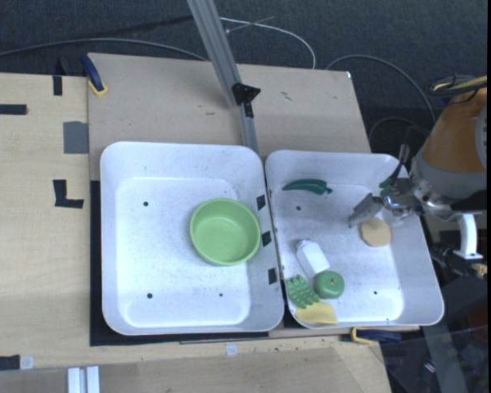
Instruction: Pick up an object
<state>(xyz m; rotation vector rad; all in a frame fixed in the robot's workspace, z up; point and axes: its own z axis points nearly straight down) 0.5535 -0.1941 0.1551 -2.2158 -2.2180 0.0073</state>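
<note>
Two shallow white bins are seen side by side on a wooden surface (180, 97). In the left bin (127, 219), a green bowl (224, 232) is placed right of centre. The right bin (409, 289) is reached into from the right by the arm; its pincer (367, 211) is positioned low, just left of a tan round object (376, 233), w/ nothing seen gripped. Open or clenched can't be told. A dark green piece (308, 187) is seen at the far side. At the near-left, a white bottle (313, 259), green round object (329, 284), green ridged item (299, 291) & yellow piece (322, 313) are grouped.
</note>
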